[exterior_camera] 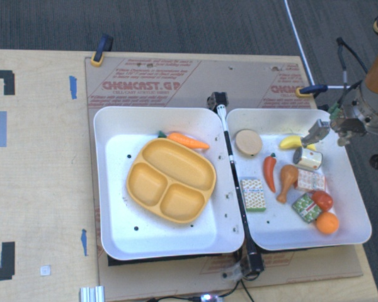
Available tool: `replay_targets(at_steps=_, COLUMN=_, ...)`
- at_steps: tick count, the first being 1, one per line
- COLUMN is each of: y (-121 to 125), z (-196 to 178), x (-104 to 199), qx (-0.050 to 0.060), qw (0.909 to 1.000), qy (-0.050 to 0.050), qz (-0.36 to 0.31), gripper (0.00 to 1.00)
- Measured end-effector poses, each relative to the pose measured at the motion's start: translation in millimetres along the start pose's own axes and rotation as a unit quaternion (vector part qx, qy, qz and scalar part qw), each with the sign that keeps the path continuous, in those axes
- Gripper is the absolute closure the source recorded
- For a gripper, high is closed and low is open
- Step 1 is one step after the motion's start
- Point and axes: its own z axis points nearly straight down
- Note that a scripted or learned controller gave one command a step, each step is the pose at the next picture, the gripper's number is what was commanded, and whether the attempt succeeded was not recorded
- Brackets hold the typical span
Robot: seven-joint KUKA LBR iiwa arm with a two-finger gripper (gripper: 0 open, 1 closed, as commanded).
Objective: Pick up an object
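White plastic, two shallow bins side by side on a pale wooden table (38,187). Left bin (113,225): yellow three-compartment tray (170,180) at centre, toy carrot (188,141) touching its rim at 12 o'clock. Right bin (356,228): round tan disc (248,142) at 10 o'clock, banana (290,143) at 12 o'clock, small cylindrical can (309,160) just beside it, red chilli (269,172) and drumstick (286,181) near centre, patterned packet (253,194) at 8 o'clock, pale packet (311,180), green box (305,207), tomato (322,200) and orange (327,223) crowded together at 4 to 5 o'clock.

Gripper (328,131) over right bin's far edge, at about 1 o'clock, above and right of banana and can. Fingers spread, nothing between them.

Step in hand, as judged: approach, no object yet secured. Nearest candidates: banana and can. Recommended: commit to one target only; centre fingers across banana's narrow width, descend straight, close only once low around it. Can touching or nearly touching banana: risk of nudging both. Bin wall close behind: keep clear of rim during descent. Crowded 4 o'clock cluster best avoided.
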Motion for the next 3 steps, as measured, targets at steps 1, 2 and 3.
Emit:
replay_targets(at_steps=1, y=-4, z=104, x=44, qx=-0.006, qw=1.0, qy=-0.001, qz=0.001, gripper=0.0)
replay_targets(at_steps=2, y=-29, z=118, x=88, qx=-0.001, qw=1.0, qy=0.0, qz=0.0, gripper=0.0)
replay_targets(at_steps=3, y=-28, z=107, x=87, qx=-0.003, qw=1.0, qy=-0.001, qz=0.001, gripper=1.0)
